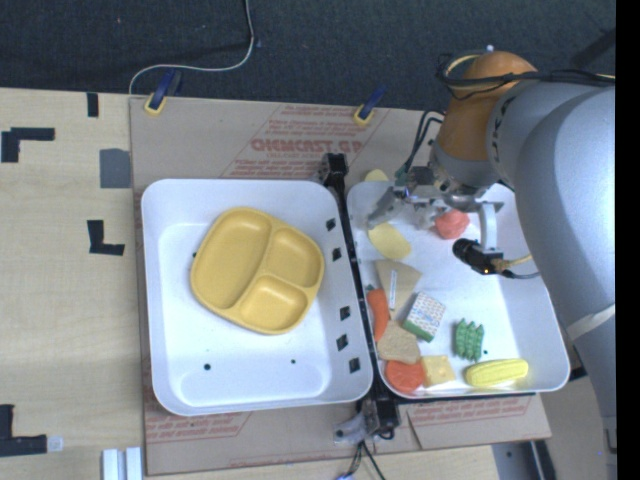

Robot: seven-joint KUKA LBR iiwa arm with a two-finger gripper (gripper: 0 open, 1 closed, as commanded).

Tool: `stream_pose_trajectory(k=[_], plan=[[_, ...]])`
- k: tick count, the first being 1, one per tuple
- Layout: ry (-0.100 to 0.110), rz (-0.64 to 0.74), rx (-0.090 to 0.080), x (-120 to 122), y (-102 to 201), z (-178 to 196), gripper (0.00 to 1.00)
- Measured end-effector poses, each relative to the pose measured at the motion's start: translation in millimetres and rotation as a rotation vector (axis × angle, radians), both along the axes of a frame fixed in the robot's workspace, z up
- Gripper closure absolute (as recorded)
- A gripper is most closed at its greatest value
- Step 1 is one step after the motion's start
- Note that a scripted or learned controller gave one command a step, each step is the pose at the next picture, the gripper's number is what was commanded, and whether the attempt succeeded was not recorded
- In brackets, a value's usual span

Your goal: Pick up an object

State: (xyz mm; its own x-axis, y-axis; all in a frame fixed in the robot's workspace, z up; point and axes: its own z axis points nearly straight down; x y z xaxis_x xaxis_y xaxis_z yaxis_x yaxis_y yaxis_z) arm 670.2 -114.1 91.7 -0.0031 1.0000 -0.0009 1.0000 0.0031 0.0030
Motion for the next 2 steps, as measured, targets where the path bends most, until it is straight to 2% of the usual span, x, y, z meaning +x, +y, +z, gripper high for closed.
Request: stream_pose_trajectory(k=[1,2], plan=[[0.004,-0.002,0.001,-37.0,-6.9,-7.1,0.0],[0.001,0.001,0.001,-0.6,12.5,-7.5,0.0]])
